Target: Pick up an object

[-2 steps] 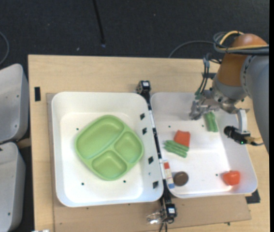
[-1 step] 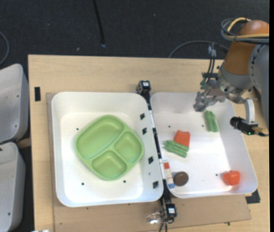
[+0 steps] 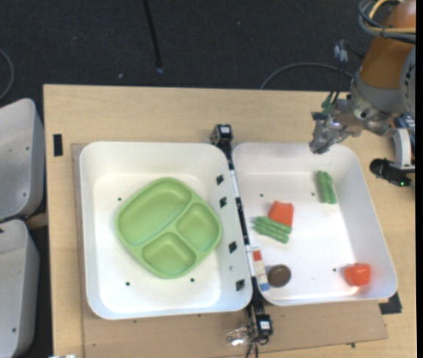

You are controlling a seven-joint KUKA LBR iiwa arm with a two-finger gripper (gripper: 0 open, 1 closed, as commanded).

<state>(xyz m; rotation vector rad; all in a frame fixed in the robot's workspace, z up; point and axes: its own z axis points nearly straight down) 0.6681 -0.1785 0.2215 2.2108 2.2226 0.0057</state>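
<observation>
My gripper (image 3: 321,142) hangs over the back edge of the right bin (image 3: 301,159), with nothing visible between its tips. Below it in that bin lies a green pod-like piece (image 3: 325,186). Nearer the middle an orange-red block (image 3: 280,212) rests against a darker green bean-shaped piece (image 3: 271,229). A brown round piece (image 3: 279,276) sits at the front left corner, and a red-orange piece (image 3: 357,274) at the front right.
The left bin (image 3: 103,274) holds a green divided plate (image 3: 168,227). A divider with black clips (image 3: 233,222) runs between the bins. The arm's wrist with the orange band (image 3: 386,58) stands at the back right, beyond the bench edge.
</observation>
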